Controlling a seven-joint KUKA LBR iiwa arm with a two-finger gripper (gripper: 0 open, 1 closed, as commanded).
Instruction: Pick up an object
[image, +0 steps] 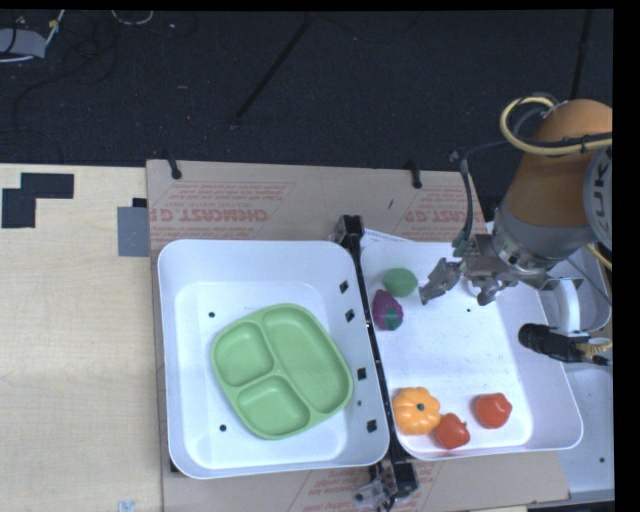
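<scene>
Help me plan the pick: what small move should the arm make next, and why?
Probably shift the end effector toward the green object and lower it. It hovers over the right bin holding nothing, and that object lies nearest, with the purple one just beyond.

Robotics lab: bench (70, 330) with white bins (255, 262), loose cables (270, 60)

The bench (70, 330) was pale wood. A brown cardboard sheet (260, 200) with red writing lay on it. Grey and black squares (131, 229) sat near the bench's far edge. Behind the bench the floor (300, 80) was dark, with thin cables (270, 60) across it.
</scene>
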